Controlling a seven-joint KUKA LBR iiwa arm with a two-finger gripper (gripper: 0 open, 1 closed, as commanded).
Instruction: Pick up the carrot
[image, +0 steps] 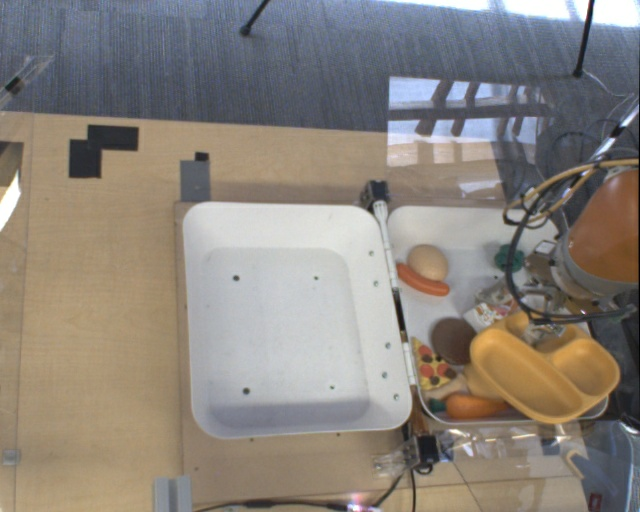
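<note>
Starting at the left, we see the pale wooden worktop (90, 330) lying bare apart from some black marks near its far edge; it looks smooth and matte. On it sits the left bin (285, 225), a shallow white tray with rounded corners and a faintly speckled floor dotted with a few small dark holes; we judge it is meant as the receiving side. Just beside it, the right bin (455, 222) holds all the clutter, presumably so the arm, reaching in from the right, has its stock close by.

Towards the far side of that bin lies a beige egg-shaped piece (427, 262), smooth and rounded; touching its near side is a slim orange-red sausage-like piece (423, 281), glossy as plastic. Further forward we find a dark brown disc (452, 340), and next to it a flat slice with coloured spots (433, 371), perhaps toy pizza. The carrot (474, 406), as we take it, is the orange tapered piece lying flat along the bin's near wall; its right end is tucked under a large yellow double bowl (545, 375), which may hamper a grasp. A small green thing (509, 257) sits near the far right.

The end effector (530, 312) hangs over the bin's right part beneath the orange band and looped cables; we cannot tell its state, and the carrot lies apart from it, untouched.
</note>
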